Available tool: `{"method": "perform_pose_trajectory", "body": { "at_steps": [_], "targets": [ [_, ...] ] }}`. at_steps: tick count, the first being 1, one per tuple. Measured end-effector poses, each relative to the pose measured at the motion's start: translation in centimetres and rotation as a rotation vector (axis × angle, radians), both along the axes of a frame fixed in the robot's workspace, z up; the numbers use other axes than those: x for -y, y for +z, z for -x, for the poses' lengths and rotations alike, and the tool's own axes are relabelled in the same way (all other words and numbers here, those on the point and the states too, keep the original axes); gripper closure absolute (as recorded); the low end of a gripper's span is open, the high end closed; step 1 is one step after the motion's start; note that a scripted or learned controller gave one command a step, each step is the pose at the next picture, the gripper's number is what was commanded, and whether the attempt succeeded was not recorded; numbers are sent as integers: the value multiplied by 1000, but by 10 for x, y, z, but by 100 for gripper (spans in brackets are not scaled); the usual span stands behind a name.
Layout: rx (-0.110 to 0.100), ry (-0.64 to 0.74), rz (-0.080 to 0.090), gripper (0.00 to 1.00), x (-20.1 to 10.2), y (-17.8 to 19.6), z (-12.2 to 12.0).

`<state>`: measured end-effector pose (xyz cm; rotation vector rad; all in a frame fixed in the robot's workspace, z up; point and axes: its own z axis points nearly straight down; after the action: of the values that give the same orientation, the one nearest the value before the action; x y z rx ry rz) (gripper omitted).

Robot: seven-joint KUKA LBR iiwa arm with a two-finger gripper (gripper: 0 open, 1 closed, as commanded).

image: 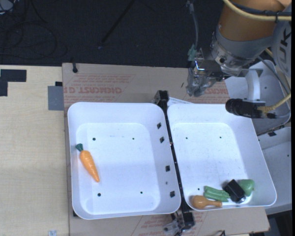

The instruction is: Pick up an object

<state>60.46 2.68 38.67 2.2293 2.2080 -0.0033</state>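
**Hovering high, with nothing claimed yet**

Hanging above the far rim of the right bin (pixel 246 127), the pincer (pixel 196 88) sits well apart from every object below it. We see a dark, blurred cluster of metal at its tip, and we cannot tell how its jaws stand. Nothing shows between them.

We judge the main risk to be the crowding in the near corner of the right bin. There a green pea pod (pixel 216 193), a black block (pixel 234 191), a rounded green piece (pixel 247 185) and a tan gourd-shaped toy (pixel 205 202) lie touching or just beside one another, pressed close to the sloping wall. A descent there could catch two things at once, or glance off the wall. The toys look like smooth moulded plastic, rounded and tapering, so we expect them to roll or squirt out of a pinch; the block looks flatter-sided and easier to grip.

The orange carrot (pixel 89 165) lies alone in the left bin (pixel 113 112), near its left wall, tilted. It offers clear room, though its glossy cone shape may slip toward the thin end, and the wall beside it leaves one side tight.
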Motion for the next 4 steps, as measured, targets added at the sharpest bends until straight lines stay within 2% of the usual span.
{"method": "perform_pose_trajectory", "body": {
  "at_steps": [1,2,3,4],
  "targets": [
    [-9,15,-5,100,-70,-45,-11],
    [-9,7,-2,100,-42,-97,-39],
    [13,18,-9,100,-126,54,-40],
    [-6,17,-5,100,-205,27,-38]
  ]
}}
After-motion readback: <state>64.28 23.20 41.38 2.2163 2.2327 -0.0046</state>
